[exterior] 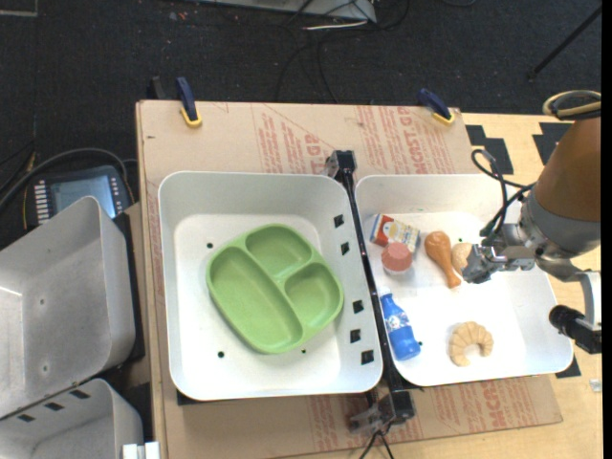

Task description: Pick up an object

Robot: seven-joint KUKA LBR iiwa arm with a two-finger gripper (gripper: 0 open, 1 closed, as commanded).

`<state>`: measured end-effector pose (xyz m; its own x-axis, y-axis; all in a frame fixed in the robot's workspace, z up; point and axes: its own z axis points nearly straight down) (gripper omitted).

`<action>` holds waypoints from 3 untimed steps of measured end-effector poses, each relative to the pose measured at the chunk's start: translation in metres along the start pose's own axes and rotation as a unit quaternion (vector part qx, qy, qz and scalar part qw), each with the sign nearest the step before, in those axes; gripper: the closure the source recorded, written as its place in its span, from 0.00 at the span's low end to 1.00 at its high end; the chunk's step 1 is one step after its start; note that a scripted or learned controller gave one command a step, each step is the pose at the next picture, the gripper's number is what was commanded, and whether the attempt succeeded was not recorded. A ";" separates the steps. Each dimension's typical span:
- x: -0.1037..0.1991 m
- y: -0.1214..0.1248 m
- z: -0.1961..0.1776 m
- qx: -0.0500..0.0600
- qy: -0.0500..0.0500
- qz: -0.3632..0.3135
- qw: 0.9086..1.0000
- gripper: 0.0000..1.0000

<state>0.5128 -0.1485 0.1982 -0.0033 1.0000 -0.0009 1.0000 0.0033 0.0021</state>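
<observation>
In the right bin (pixel 535 352), a croissant (pixel 470 342) lies nearest, a blue bottle (pixel 399 326) beside it, then a drumstick (pixel 442 255) just left of the dark claw (pixel 475 268), whose finger spacing I cannot tell, the arm's wrist hiding it.

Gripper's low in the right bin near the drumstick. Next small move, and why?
Probably a short shift toward the drumstick before going lower. The gripper sits just to that toy's right over the right bin, with nothing seen between its fingers. The croissant and blue bottle lie farther off, so the drumstick looks like the nearest target.
</observation>
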 end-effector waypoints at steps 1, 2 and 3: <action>-0.002 0.000 -0.043 -0.002 -0.001 0.000 1.000 1.00; 0.042 0.022 -0.050 0.000 0.000 -0.001 1.000 1.00; 0.094 0.042 -0.036 0.001 0.001 -0.002 1.000 1.00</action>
<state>0.5548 -0.0544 0.2346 -0.0079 1.0000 0.0004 1.0000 0.0079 0.0006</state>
